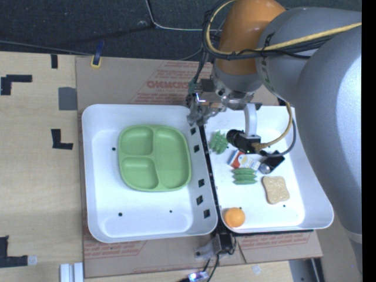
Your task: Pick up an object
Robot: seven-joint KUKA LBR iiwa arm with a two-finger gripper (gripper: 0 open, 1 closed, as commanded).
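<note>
My gripper (197, 113) hangs over the far end of the divider between the two bins, at the right bin's back left corner. Nothing can be seen held in it. In the right bin (305, 213) lie a small green leafy piece (218, 141), a red and white item (242, 157), a green ribbed piece (245, 175), a slice of toast (275, 189), a dark grey item (271, 161) and an orange (234, 217). The leafy piece lies closest to the gripper, a little toward the front and right of it.
A green divided plate (154, 158) lies in the left bin (100, 175). The arm's large grey body covers the right side of the view and the right bin's far edge. Cardboard lies under both bins.
</note>
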